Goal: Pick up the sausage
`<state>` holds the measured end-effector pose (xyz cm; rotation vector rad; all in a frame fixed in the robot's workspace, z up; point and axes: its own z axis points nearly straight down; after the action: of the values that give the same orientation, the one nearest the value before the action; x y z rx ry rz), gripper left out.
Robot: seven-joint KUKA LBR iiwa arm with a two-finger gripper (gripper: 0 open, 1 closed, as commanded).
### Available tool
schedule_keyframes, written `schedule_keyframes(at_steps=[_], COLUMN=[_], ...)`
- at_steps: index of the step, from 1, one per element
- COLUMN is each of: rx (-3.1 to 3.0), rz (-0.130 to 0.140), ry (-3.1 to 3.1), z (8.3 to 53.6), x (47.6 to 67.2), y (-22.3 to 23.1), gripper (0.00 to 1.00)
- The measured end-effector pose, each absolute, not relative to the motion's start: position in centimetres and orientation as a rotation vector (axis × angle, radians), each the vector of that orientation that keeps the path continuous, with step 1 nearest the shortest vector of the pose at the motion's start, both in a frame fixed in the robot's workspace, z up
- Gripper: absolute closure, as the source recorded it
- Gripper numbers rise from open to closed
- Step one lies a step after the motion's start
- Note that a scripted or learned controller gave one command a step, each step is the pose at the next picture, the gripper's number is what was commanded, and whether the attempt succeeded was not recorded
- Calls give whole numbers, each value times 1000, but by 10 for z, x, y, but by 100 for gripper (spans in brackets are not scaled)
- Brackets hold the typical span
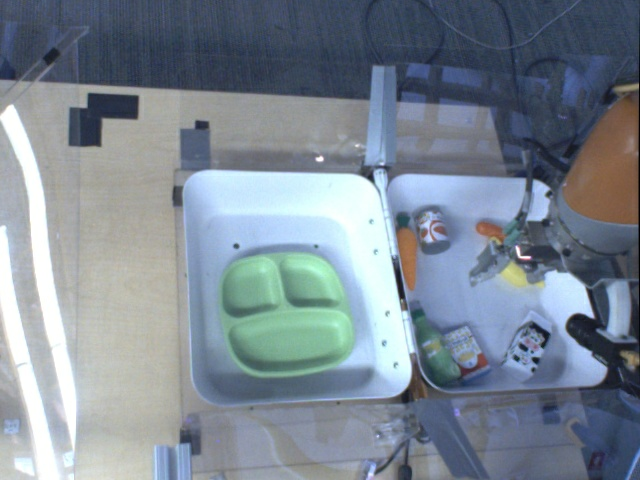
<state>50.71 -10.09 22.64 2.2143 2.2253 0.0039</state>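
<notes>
The sausage (pixel 488 230) is a small orange-red piece lying in the right bin (pixel 470 193), toward its back and right of the middle. My gripper (pixel 495 261) hangs over the same bin, just in front of the sausage and a little to its right. It reaches in from the arm's grey wrist at the right edge. Nothing shows held in it. A yellow object (pixel 516 275) lies right beside the gripper, partly hidden by it.
The right bin also holds a carrot (pixel 407 253) along its left wall, a small can (pixel 431 229), a green bottle (pixel 434 351), a juice box (pixel 466 349) and a cow-patterned carton (pixel 527 346). A green divided plate (pixel 288 313) lies in the left bin (pixel 210 268).
</notes>
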Motion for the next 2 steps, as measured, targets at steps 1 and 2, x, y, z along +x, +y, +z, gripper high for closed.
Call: schedule_keyframes(at_steps=[1, 2], rx=[2090, 2208], rz=[5, 3], ry=[2336, 2231], z=[274, 178], x=[562, 608], y=[-189, -205], gripper=[0, 0])
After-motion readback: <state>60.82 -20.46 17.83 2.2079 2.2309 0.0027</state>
